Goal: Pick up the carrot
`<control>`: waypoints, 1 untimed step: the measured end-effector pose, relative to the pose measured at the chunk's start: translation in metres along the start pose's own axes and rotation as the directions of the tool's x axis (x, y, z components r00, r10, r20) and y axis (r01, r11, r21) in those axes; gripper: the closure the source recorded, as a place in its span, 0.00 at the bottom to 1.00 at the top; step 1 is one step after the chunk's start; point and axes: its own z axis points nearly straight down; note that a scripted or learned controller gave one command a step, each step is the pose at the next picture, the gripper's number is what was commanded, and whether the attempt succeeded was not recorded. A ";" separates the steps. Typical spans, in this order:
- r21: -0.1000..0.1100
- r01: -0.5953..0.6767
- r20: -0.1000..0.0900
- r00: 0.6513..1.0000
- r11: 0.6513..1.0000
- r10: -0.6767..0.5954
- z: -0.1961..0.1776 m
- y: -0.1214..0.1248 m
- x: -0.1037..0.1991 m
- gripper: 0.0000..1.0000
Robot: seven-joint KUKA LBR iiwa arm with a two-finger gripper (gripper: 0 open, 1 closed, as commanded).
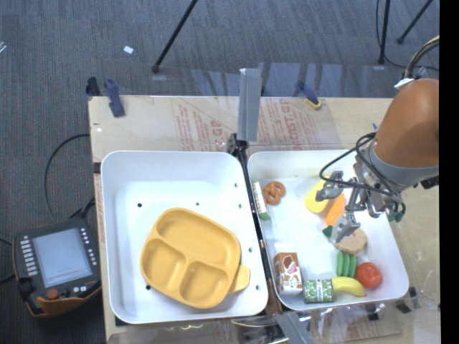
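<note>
Tapered orange carrot (335,210), metal tool (346,219) just beside, glossy white bin (391,253)

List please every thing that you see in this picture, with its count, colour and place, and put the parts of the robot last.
left bin: 1, white, left half of the bench
right bin: 1, white, right half of the bench
tray: 1, yellow, three compartments, in the left bin
pretzel: 1, brown, right bin, far left part
carrot: 1, orange, right bin, under the gripper
lemon-like piece: 1, yellow, beside the carrot
bread slice: 1, tan, right bin
green vegetable: 1, green, near the bread slice
tomato: 1, red, near right corner
banana: 1, yellow, near edge
carton: 1, brown and white, near left part
green box: 1, green, beside the banana
pendant: 1, grey and orange, on the floor at left
arm: 1, grey and orange, from the right
gripper: 1, metal, over the carrot
</note>
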 end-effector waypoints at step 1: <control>0.001 0.034 0.004 0.999 0.999 -0.034 0.106 -0.015 -0.014 0.00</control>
